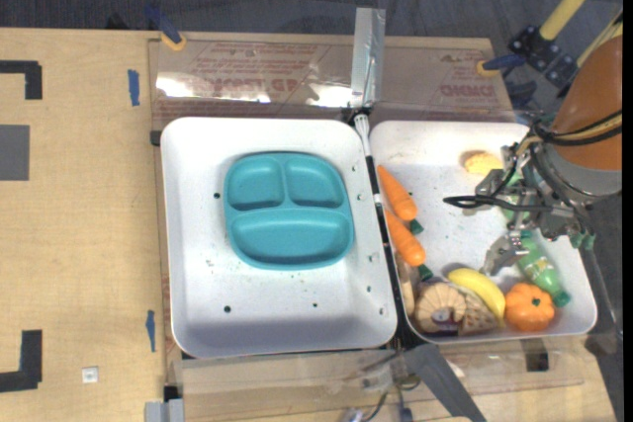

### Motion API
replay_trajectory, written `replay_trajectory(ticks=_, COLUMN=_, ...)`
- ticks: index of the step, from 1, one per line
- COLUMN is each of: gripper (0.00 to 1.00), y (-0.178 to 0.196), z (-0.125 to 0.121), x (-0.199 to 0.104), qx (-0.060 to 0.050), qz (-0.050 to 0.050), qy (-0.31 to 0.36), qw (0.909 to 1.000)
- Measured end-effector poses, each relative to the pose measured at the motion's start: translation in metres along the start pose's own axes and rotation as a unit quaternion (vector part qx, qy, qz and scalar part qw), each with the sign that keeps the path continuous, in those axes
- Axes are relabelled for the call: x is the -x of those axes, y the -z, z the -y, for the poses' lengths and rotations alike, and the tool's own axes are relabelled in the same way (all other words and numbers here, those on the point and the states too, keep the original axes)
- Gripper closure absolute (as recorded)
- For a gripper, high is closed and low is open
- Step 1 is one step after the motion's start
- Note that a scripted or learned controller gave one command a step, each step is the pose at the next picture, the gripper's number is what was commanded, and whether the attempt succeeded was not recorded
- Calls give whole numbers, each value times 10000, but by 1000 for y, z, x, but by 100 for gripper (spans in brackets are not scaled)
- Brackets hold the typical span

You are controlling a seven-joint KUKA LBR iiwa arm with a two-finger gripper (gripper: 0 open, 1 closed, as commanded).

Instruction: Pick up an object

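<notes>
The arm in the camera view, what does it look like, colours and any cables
The arm enters from the right: a broad orange band above a grey, rounded wrist section. Below it sits the gripper, a dark metal assembly with thin black cables looping around it and pale silvery fingers. No markings are readable.

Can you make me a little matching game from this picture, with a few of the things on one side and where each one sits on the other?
Things:
1. teal divided plate
2. two carrots
3. banana
4. orange fruit

Places:
A. near right corner of the right bin
B. along the left wall of the right bin
C. middle of the left bin
D. near edge of the right bin, between a bread-like item and the orange fruit

Pairs: 1-C, 2-B, 3-D, 4-A
</notes>
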State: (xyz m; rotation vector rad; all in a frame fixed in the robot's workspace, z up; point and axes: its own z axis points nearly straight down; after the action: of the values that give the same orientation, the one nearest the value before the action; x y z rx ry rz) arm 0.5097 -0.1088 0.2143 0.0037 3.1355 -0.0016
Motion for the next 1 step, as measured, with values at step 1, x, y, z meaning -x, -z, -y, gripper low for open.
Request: replay_trajectory(ticks=1, gripper=0, y=-92, z=54, x=-31, qx=12, qz=-35, qy=563, qw=9984)
